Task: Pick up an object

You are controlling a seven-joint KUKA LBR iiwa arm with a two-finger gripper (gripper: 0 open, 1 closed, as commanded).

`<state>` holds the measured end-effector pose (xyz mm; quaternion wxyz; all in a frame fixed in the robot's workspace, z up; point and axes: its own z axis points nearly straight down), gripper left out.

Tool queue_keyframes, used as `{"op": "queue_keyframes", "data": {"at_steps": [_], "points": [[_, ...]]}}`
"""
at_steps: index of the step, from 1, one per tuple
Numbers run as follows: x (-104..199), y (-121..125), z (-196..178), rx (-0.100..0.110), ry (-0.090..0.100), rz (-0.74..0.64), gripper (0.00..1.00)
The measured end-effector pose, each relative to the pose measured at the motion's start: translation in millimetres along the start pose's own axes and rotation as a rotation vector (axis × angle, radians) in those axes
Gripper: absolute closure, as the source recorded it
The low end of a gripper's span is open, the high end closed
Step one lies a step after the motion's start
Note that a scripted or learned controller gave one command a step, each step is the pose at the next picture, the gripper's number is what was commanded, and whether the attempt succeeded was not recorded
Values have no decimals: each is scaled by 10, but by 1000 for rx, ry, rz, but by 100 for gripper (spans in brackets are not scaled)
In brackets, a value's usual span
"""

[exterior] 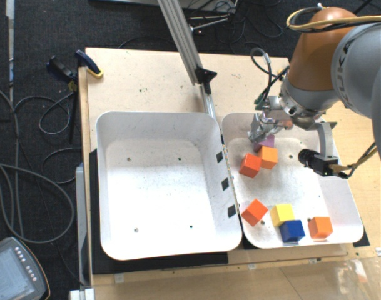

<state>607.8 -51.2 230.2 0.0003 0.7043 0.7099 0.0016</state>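
Clearly the gripper (pixel 263 134) hangs over a purple block (pixel 268 140) in the right bin (pixel 340 199); its spread I cannot tell; descend straight, avoiding the touching orange cube (pixel 269 157), before closing.

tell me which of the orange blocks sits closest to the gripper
The orange block just below the gripper, beside the purple block. The other three orange ones lie farther down the right bin.

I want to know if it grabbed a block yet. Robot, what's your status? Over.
Claw low in right bin, over purple block; grab unconfirmed. Orange blocks crowd beside it. Other blocks sit near front edge.
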Motion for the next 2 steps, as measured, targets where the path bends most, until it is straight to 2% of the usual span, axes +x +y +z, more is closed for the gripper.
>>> {"op": "queue_keyframes", "data": {"at_steps": [2], "points": [[1079, 450, 120, 0, 0, 1, 100]]}}
